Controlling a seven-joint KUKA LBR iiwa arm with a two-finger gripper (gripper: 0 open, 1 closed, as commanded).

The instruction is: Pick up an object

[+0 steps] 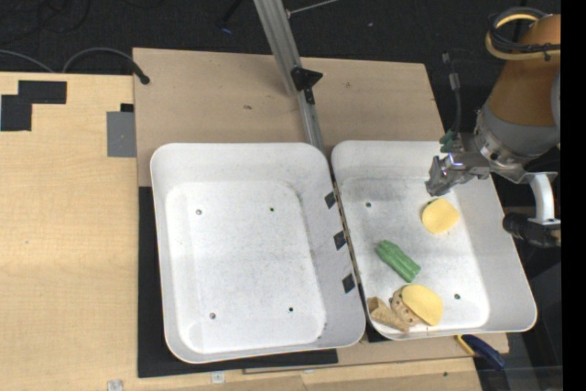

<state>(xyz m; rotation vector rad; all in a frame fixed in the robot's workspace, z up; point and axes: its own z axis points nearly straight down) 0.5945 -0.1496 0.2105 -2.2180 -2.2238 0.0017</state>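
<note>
Grey arm (517, 110) leans in from the right edge, gripper (441, 176) low over the right bin (499, 288), jaws' state impossible to tell, just above-left of the yellow ball (440, 217).

Two shallow white bins sit side by side on the bench (220, 96). The left bin (243, 252) shows only its bare, speckled floor. The right bin (494, 288) carries four things. A yellow round piece (440, 217) lies near its right edge, toward the far side. A green oblong object (398, 260) lies tilted near the middle of the bin. At the near edge rests a second yellow lump (422, 303), touching a tan, crumbly-looking piece (389, 314) in the near left corner. The gripper (442, 175) hangs over the far right part of this bin, just beyond the yellow round piece; whether they touch cannot be told. A metal rail (279, 41) slants across the bench's far side.
</note>
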